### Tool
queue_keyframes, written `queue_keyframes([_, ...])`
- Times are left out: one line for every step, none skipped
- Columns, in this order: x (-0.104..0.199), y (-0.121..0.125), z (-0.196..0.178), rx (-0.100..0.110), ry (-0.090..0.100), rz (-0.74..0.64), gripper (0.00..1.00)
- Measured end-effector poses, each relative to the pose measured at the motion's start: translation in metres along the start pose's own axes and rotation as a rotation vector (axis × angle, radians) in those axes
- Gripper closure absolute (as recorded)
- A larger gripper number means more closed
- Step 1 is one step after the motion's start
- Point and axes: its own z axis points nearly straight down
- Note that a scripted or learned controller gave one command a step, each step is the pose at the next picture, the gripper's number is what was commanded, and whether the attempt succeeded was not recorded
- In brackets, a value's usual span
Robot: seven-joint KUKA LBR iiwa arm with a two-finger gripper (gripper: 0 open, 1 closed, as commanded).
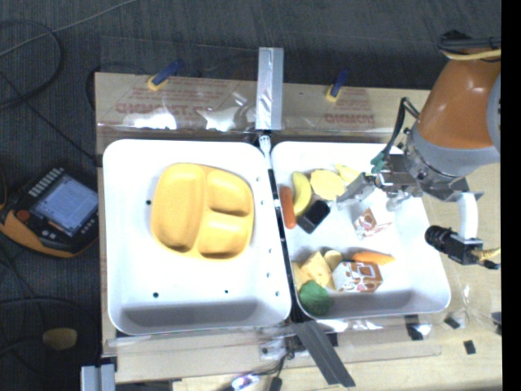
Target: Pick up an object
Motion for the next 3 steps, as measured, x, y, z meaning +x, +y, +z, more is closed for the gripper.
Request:
queue_keyframes([-0.062,0.026,0.096,-0.002,-0.001,-0.022,0.0])
queue_keyframes([-0.108,0.006,0.107,-0.003,-0.002,-0.259,0.0])
queue_keyframes([-0.108,0.006,0.107,-0.004,-0.002,-0.259,0.0])
